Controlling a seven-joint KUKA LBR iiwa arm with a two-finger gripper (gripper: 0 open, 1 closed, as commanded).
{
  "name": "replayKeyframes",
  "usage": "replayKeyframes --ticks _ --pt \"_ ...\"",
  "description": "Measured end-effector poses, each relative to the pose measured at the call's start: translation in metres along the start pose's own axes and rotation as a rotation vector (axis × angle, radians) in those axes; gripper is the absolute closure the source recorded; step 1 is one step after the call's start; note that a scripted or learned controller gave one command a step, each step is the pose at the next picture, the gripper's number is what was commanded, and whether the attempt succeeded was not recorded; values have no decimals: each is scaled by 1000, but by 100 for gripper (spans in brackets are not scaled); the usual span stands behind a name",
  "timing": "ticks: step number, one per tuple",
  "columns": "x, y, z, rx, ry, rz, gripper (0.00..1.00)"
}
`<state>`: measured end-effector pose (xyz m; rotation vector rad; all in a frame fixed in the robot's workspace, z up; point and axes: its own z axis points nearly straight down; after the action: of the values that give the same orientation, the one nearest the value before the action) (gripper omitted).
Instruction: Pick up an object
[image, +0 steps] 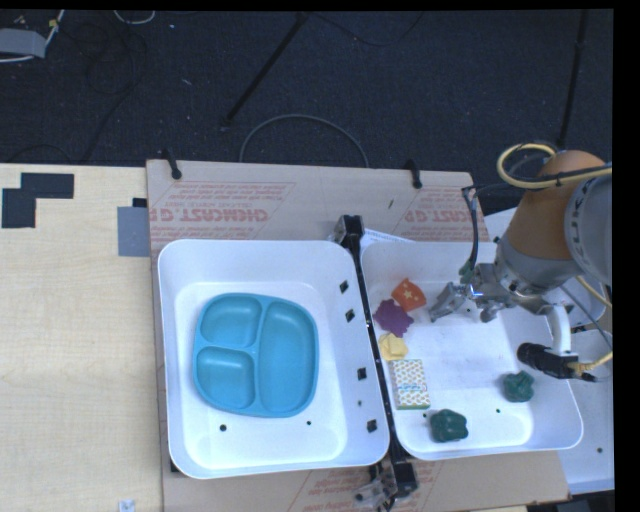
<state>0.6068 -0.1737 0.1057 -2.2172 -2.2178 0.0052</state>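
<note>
My gripper (463, 304) hangs over the upper middle of the right bin (560, 430), with its metal fingers spread open and nothing between them. Just left of it lie an orange object (407, 293) and a purple object (392, 317). Below those sit a yellow piece (392, 347) and a small patterned box (409, 383). A dark green lump (449, 425) rests near the bin's front wall. A teal lump (517, 385) lies at the right.
The left bin (180, 270) holds a blue divided plate (256, 354). A black divider (365, 340) runs between the bins. The grey arm with its orange band (545, 215) and cables stands over the right bin's far right corner.
</note>
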Motion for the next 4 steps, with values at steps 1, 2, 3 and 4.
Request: replayKeyframes --ticks 1,2,3,4 --pt "2 0 19 -2 -1 0 0" --pt "1 0 8 -2 -1 1 100" --pt "-8 3 -45 -9 -3 3 100" --pt "-8 3 -108 -9 -2 -1 100"
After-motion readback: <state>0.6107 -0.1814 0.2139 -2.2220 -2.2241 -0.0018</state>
